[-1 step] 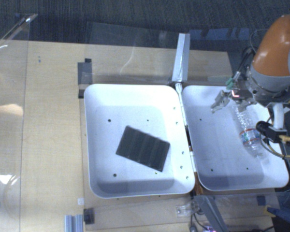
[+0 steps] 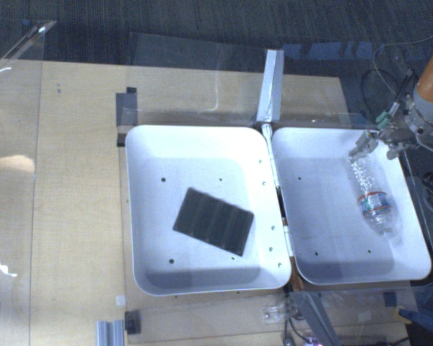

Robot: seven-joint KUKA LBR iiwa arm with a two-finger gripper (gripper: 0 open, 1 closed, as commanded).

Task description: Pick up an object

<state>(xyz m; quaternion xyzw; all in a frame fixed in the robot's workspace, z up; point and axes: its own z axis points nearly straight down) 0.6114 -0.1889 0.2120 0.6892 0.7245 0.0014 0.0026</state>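
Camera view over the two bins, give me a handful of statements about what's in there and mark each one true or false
1. The dark ribbed pad lies in the left bin. True.
2. The clear plastic bottle lies in the same bin as the pad. False: it lies in the right bin, near its far right side.
3. The gripper is above the far right corner of the right bin. True.
4. The pad stands upright against a bin wall. False: it lies flat on the bin floor, turned at an angle, away from the walls.
5. The bottle has a blue label. True, a bluish band shows near its lower end.
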